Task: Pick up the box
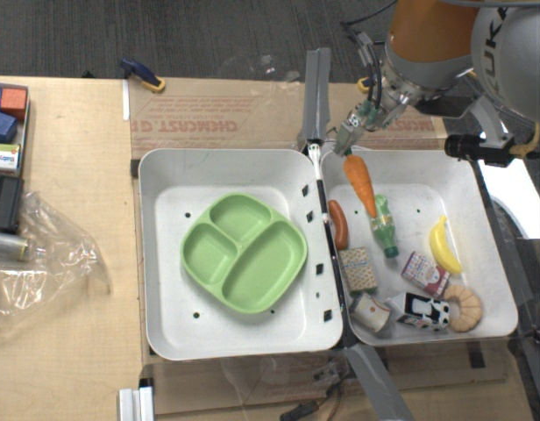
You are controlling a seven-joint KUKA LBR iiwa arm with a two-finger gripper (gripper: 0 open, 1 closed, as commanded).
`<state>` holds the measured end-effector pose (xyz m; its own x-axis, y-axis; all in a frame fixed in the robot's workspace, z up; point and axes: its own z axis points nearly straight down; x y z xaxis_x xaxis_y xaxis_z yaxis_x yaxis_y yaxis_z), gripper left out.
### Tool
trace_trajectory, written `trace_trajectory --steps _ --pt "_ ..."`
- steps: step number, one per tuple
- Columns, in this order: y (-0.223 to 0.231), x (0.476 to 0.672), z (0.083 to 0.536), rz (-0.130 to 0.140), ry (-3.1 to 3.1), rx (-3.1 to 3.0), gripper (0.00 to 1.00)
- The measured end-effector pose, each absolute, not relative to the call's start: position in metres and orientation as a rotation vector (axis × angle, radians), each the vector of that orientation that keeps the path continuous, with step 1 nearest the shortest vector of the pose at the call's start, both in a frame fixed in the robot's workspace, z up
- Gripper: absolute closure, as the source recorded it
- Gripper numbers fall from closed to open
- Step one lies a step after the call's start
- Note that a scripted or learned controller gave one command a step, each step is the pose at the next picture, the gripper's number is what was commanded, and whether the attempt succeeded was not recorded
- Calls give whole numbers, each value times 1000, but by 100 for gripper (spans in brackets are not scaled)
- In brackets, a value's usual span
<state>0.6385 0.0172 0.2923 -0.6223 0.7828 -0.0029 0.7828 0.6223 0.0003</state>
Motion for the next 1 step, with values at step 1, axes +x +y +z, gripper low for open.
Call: trace_trajectory --steps 1 --pt "-37 634 231 -3 2909 1188 100"
